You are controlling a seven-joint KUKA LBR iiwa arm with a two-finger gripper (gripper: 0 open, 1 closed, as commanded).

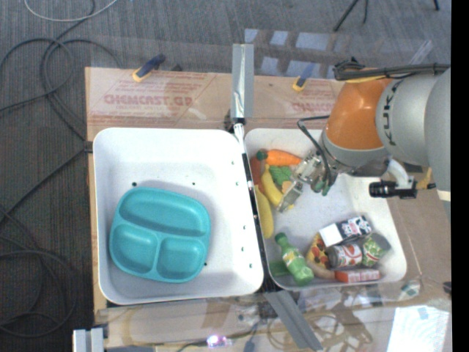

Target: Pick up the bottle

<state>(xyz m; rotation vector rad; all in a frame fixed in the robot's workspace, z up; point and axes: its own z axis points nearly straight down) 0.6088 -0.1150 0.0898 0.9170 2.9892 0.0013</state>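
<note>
The green bottle [294,259] is seen lying tilted near the front wall of the right bin [392,229], well below the jaws and apart from them. Nothing is held between the fingers, which are seen parted by a narrow gap. The gripper [303,182] is poised just over a banana [271,189] and a green piece [281,175], whose shape is partly covered. A carrot [283,157] lies just above the jaws. Below and to their right, a can [352,254] and carton [344,231] are crowded together, their outlines hard to separate. The left bin [110,149] holds a teal divided tray [160,235].
</note>
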